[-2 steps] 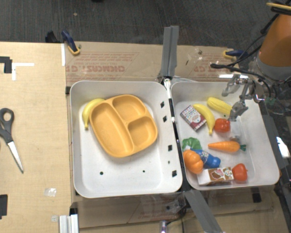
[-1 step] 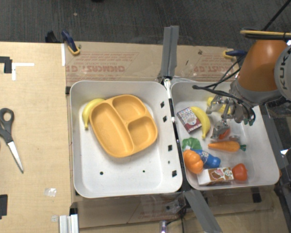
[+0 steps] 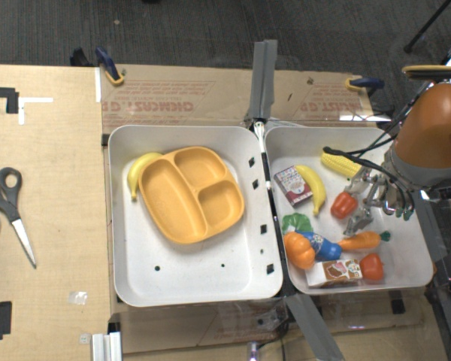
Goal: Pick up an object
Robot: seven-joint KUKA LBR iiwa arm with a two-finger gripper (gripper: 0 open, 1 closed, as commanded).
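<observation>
Two bins face you; the gripper (image 3: 363, 215) hangs in the right bin (image 3: 413, 273) above the carrot (image 3: 360, 241); its grip can't be told.

Left bin (image 3: 135, 277): a yellow tray (image 3: 192, 194) with a banana (image 3: 137, 171) tucked at its left edge.
Right bin (image 3: 406, 273): corn (image 3: 340, 164), a banana (image 3: 313, 186), a red box (image 3: 292, 185), a red pepper (image 3: 343, 204), a carrot (image 3: 361, 241), a tomato (image 3: 372, 267) and more toy food.
Gripper (image 3: 364, 210): low in the right bin, just beside the red pepper.
Bench (image 3: 45, 201): scissors (image 3: 13, 209) lie at the left.
</observation>
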